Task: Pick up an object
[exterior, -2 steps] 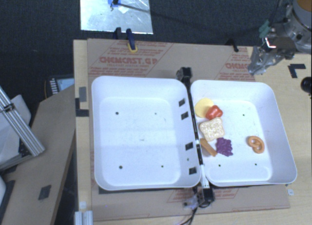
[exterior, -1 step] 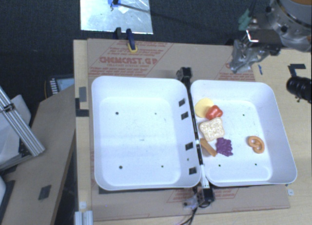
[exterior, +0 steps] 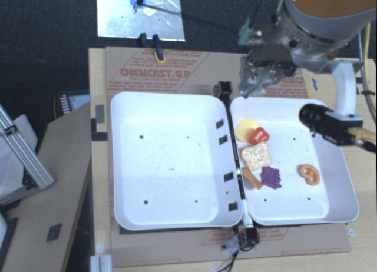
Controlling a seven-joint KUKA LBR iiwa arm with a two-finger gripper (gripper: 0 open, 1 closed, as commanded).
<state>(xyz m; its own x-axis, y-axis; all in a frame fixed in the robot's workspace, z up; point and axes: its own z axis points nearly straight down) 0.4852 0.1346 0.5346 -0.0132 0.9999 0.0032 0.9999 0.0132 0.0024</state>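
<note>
We see two bins, the left bin [exterior: 168, 159] and the right bin [exterior: 294, 206], in smooth white plastic with a soft sheen. Beneath them lies a matt brown cardboard sheet [exterior: 159, 68] (printed in red). At the counter's far edge rests a crinkled, shiny foil sheet [exterior: 140, 6]. The claw [exterior: 262, 76] looks like bare grey metal. The toast piece [exterior: 257, 156] appears rough, the pretzel [exterior: 308, 174] glossy.
</note>
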